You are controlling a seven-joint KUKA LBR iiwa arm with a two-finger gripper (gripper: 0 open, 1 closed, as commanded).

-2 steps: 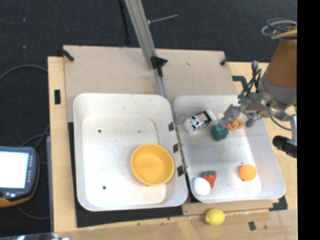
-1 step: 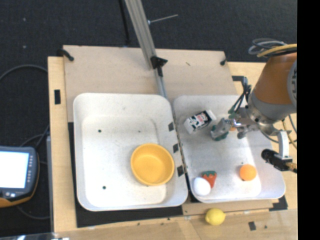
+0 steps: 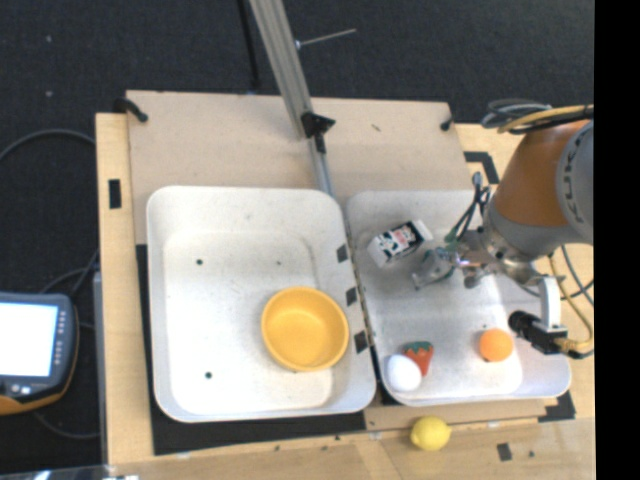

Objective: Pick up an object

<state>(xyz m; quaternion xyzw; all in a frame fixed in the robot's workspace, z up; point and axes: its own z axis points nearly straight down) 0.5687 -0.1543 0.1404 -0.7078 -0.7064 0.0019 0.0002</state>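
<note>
The right bin (image 3: 455, 393) holds a small white and black box (image 3: 400, 240) near its back left. A white egg (image 3: 403, 372) and a red strawberry-like toy (image 3: 422, 356) touch at the front left, and an orange ball (image 3: 494, 345) lies at the front right. My gripper (image 3: 440, 266) hangs low over the middle of this bin, just right of and slightly nearer than the box, with nothing visibly held. The grey arm with its orange band (image 3: 540, 178) hides the bin's back right part.
A yellow bowl (image 3: 305, 328) sits in the left bin (image 3: 200, 218) near its front right. On the bench in front of the right bin lies a yellow lemon (image 3: 430, 433). A metal post (image 3: 285, 58) slants up behind the bins. At the far left stands a pendant screen (image 3: 30, 343).
</note>
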